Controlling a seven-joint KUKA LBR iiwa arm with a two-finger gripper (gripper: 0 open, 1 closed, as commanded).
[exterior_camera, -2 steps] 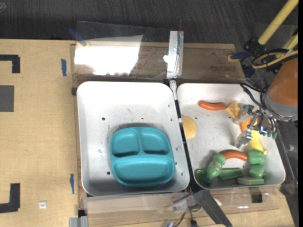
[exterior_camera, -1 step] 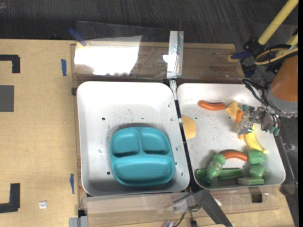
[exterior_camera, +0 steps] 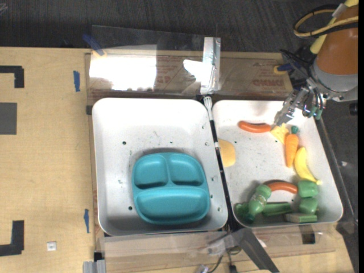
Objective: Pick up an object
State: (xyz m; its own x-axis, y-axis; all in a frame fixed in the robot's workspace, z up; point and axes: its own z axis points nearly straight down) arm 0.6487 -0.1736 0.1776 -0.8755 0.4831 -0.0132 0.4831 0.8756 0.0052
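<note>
My gripper (exterior_camera: 284,116) hangs over the far right part of the right bin (exterior_camera: 239,111), just above a small yellow piece (exterior_camera: 279,133). An orange sausage (exterior_camera: 255,127) lies to its left. A carrot (exterior_camera: 291,145) and a banana (exterior_camera: 305,166) lie just below it, along the bin's right side. A pale yellow round piece (exterior_camera: 227,153) rests against the bin's left wall. At the near end lie an orange-red curved piece (exterior_camera: 282,186) and a heap of green toys (exterior_camera: 267,205). Nothing shows in the gripper's grasp.
The left bin (exterior_camera: 114,124) holds a teal divided plate (exterior_camera: 169,187) toward its near side. A clear plastic sheet (exterior_camera: 153,67) stands behind the bins. The arm's orange band (exterior_camera: 341,53) and yellow cables (exterior_camera: 318,24) sit beyond the right bin's far corner.
</note>
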